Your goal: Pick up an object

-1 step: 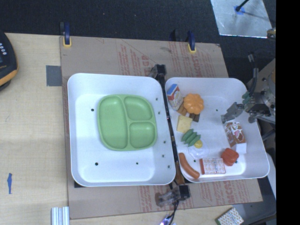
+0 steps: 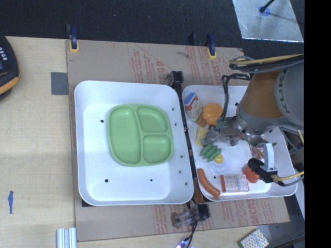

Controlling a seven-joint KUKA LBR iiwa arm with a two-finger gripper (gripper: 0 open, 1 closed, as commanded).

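Seen from above at a slant: two shallow white bins sit side by side on a brown board. The left bin (image 2: 93,185) holds a green plate (image 2: 139,134) with three compartments, lying flat near its middle. The right bin (image 2: 287,192) is crowded with small items: a milk carton (image 2: 192,106) near the far left corner, an orange fruit (image 2: 212,112) just beside it, a green pod (image 2: 210,151) near the middle, a small yellow piece (image 2: 219,159) touching the pod's near side, a sausage (image 2: 208,184) along the near left edge, a red-and-white packet (image 2: 235,183) beside the sausage, and a red piece (image 2: 252,174) further right.

The arm reaches in from the right, its orange band over the bin's far right part. The gripper (image 2: 218,133) hangs low over the clutter, between the fruit and the pod. Whether it is open or closed cannot be told, and nothing can be seen held in it.

The step in hand looks like the descent toward a pick. The next move probably calls for settling on one item, likely the pod or the fruit, closing on it, then lifting straight up clear of its neighbours.
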